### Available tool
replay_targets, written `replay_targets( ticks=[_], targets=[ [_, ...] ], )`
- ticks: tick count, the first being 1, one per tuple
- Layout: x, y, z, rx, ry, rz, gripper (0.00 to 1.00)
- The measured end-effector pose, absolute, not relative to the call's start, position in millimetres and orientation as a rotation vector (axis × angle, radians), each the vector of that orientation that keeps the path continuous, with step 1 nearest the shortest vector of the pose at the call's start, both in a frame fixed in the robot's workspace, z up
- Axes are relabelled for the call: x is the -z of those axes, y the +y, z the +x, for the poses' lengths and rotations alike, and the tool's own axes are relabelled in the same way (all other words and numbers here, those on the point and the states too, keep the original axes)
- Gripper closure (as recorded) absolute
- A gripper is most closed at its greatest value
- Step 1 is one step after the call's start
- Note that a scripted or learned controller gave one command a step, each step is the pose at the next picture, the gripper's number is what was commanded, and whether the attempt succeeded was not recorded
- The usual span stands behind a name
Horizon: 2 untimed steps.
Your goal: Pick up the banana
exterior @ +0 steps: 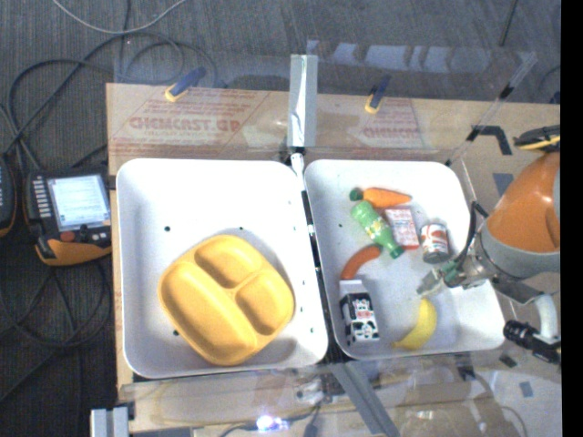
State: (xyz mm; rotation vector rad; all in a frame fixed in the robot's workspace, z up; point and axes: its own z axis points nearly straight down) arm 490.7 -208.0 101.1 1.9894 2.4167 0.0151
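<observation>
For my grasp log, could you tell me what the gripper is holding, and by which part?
Nothing is held. The gripper hovers just above the banana, which lies apart on the right bin floor.

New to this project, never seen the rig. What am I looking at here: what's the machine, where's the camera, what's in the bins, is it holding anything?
One fixed camera looks down at a slant on a bench with two shallow white bins. The left bin holds a yellow divided tray. The right bin holds a carrot, a green bottle, a small red-and-white packet, a small can, a curved orange-red item, a little carton and the banana, which lies near the bin's front right corner. The grey and orange shape at the right is the robot arm; its gripper sits just above the banana. The banana lies loose in the bin, so nothing is picked up yet.
</observation>
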Motion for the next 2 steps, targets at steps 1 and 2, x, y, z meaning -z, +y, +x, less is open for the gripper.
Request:
replay_targets(
  ticks=[1, 2],
  targets=[
    [-95.6, -189.6, 485.8, 0.000, 2.159, 2.274, 1.00],
    [-94.1, -189.3, 485.0, 0.002, 2.161, 2.276, 0.00]
  ],
)
